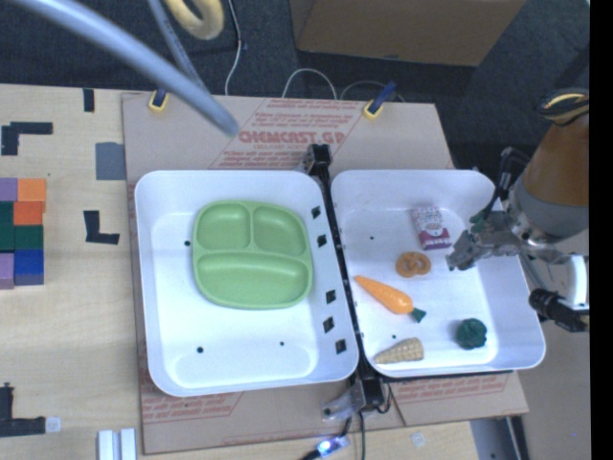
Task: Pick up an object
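Reaching in over the right bin's (498,353) outer rim, the grey and orange arm carries its gripper (466,254) low above the bin floor, and whether it is spread or pressed together cannot be told from this slanted overhead view. Nothing is visibly held. Taking the gripper as the landmark, a round brown cookie (414,264) lies just beside it toward the bin's middle, a small pink and white packet (430,226) sits near it toward the back, an orange carrot (385,295) lies further inward, a green broccoli piece (470,333) rests near it toward the front, and a pale corn cob (399,353) lies well apart at the front rim. A green divided plate (253,254) sits in the left bin (163,353), far from it. Likely risks: the flat cookie may slip out of a pinch, or a descent between items may close on nothing.
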Controlling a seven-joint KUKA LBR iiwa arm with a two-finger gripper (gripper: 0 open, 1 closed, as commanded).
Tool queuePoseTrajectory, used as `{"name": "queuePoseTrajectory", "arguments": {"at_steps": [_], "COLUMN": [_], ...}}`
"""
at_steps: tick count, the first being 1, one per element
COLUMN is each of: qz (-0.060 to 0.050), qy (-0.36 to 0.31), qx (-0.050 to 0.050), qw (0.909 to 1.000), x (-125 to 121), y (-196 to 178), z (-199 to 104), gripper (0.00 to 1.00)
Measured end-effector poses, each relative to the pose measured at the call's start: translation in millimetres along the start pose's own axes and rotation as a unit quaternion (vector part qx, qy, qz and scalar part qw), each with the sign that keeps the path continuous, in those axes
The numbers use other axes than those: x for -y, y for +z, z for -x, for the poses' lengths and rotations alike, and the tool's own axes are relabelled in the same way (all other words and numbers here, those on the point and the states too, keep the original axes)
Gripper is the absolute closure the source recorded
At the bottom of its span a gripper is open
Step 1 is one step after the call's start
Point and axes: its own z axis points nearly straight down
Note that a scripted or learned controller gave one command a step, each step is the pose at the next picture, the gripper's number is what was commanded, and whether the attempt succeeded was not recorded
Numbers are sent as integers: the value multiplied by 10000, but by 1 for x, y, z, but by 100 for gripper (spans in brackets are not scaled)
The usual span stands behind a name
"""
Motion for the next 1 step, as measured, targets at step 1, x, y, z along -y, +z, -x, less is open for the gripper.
{"name": "queuePoseTrajectory", "arguments": {"at_steps": [1], "qz": [-7], "qy": [0], "qx": [-2], "qw": [10000], "x": [9], "y": [-54], "z": [1], "gripper": [100]}}
